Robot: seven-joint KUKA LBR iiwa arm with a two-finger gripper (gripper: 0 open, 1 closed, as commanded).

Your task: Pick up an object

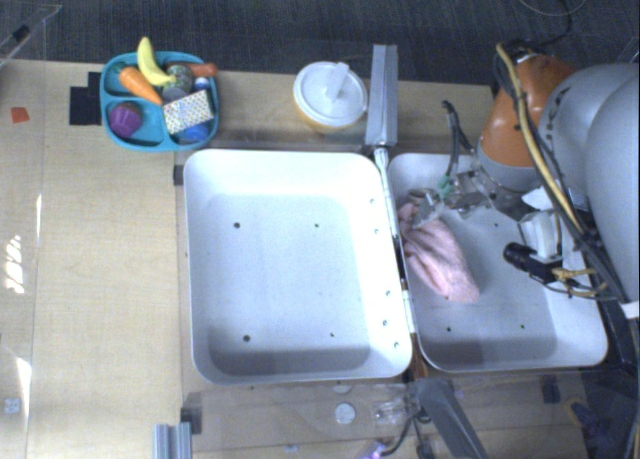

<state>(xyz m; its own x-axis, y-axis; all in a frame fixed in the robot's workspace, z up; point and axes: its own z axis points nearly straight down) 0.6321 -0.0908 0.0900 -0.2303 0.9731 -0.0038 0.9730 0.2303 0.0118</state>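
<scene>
Nearest the camera, the front walls of the two white bins run side by side along the wooden surface [90, 297]; the left bin [290, 362] lies well to the left of the jaws [436, 201], across the divider where the two rims meet. The right bin [520, 352] is the one the arm has reached into, and a bare stretch of its floor spreads out in front of the jaws. On that floor, just in front of the jaws and slightly to their right, lies a pink crumpled object [436, 255], soft-looking like a cloth or plush piece, stretched at a slant from the bin's left wall toward its middle. Its upper end comes right up under the jaws, but whether they touch it, and whether they stand wide or narrow, cannot be told from this angle, since the tips merge into dark cabling and the wrist. Right of the jaws sits the grey arm [600, 137] with its orange band [520, 117]. Beyond the bins, behind and left of the jaws, a white lidded cup [330, 95] stands on the surface, and far to the left a blue tray [112, 137] holds toy food, among it a banana [152, 64].
</scene>
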